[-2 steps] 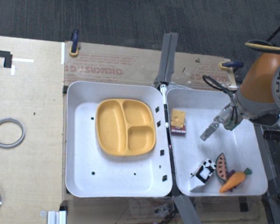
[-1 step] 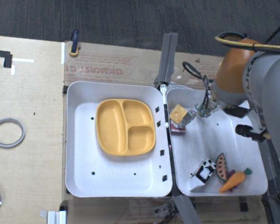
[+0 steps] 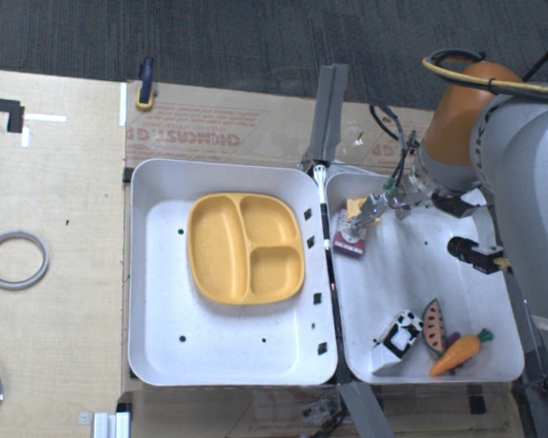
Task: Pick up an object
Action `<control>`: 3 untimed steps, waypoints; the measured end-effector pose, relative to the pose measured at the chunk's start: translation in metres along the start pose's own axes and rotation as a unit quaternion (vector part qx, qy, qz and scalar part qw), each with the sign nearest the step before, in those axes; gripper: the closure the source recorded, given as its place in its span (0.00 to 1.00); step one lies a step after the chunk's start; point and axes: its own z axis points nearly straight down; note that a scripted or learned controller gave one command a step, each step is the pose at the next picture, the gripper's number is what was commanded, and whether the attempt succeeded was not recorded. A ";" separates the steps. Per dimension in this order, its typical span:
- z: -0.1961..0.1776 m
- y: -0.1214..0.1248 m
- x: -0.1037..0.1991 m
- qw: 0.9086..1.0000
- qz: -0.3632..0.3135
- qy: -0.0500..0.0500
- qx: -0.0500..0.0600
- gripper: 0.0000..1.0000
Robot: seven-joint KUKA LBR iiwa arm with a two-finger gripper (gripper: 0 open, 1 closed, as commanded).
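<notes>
The claw (image 3: 373,211) is down in the far left corner of the right bin (image 3: 421,261), hanging off the big grey arm (image 3: 529,184) with its orange band, and from this slanted view I cannot tell how it is set or whether it has anything at all. Just below and left of it, very close, sits a small dark red and white packet (image 3: 349,239) hard against the bin's left wall, with a little yellow piece (image 3: 354,207) right beside the claw; that packet looks to be the object being gone after, though that is my reading, not a certainty. Across to the claw's left lies the left bin (image 3: 157,280), carrying a yellow divided plate (image 3: 247,249) well away from the action. Further left still, out on the table (image 3: 51,198), a grey ring (image 3: 14,259) lies on its own. Nearer the camera than the claw, well apart from it, a toy carrot (image 3: 456,352), a watermelon slice (image 3: 433,325) and a black and white toy (image 3: 399,335) cluster in the right bin's near corner. Now the danger: the packet is tucked against the wall and near the corner, so one side of the claw could land on the wall or the rim rather than around the packet, and the packet could get shoved flat or pinched by an edge and slip free on the lift. The yellow piece crowding in could be nudged or caught instead.
</notes>
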 end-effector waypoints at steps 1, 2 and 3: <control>-0.009 0.000 0.001 1.000 -0.002 0.000 0.002 1.00; -0.095 0.018 0.062 0.991 0.133 0.001 0.003 1.00; -0.094 0.018 0.063 0.991 0.133 0.001 0.004 0.00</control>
